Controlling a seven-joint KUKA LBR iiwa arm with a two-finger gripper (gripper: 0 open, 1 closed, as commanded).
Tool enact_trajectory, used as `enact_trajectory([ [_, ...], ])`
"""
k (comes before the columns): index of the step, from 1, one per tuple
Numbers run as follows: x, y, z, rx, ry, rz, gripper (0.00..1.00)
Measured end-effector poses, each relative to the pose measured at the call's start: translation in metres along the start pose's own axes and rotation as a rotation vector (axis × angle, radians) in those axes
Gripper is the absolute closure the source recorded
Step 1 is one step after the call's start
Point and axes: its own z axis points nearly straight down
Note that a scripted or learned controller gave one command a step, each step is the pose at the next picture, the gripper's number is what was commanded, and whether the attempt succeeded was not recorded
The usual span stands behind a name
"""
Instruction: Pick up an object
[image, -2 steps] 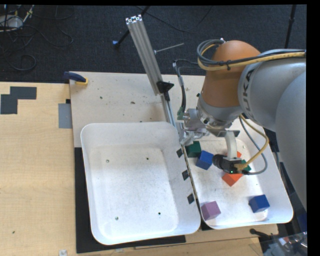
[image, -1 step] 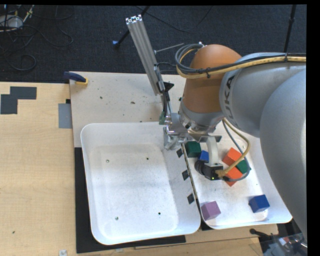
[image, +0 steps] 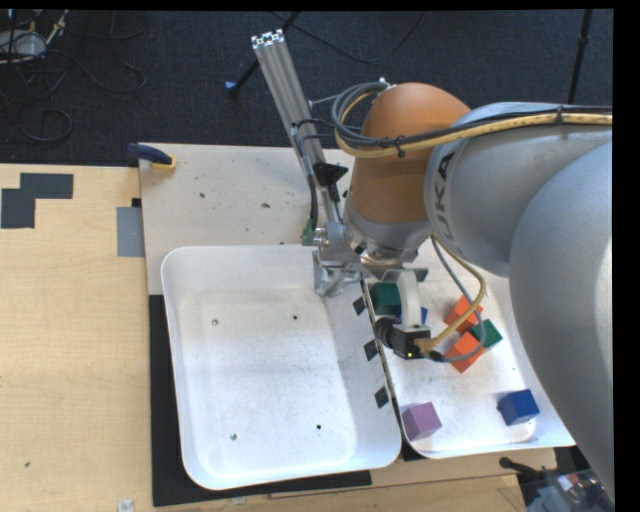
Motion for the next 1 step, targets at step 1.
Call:
enact_trajectory([
  [1,-0.0010,0.0001,0.0001,0.000,-0.001,0.002,0.00],
])
